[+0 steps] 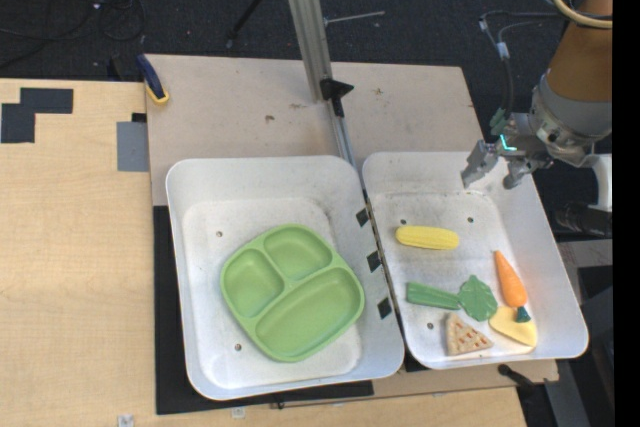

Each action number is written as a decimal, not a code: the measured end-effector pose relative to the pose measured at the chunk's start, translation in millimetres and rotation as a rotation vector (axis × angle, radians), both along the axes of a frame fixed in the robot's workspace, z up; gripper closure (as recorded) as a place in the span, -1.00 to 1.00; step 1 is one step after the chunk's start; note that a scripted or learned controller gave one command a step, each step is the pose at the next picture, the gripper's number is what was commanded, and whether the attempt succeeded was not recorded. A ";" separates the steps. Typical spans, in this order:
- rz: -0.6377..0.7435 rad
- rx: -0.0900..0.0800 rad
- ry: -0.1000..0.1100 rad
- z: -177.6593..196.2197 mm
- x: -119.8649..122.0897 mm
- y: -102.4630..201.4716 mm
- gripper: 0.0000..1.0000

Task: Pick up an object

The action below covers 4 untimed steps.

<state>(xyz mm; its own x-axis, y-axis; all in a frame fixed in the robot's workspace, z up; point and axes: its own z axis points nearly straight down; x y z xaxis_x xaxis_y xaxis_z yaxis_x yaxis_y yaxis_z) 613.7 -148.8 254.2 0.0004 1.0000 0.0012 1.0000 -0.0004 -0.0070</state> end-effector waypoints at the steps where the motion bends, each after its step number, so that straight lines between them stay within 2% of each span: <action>1: 0.000 -0.001 -0.004 2.0 1.0 0.0 -1.00; 3: 0.001 0.000 0.000 -123.3 5.3 -1.3 -1.00; 4: -0.001 0.000 -0.008 -165.8 6.7 -0.7 -1.00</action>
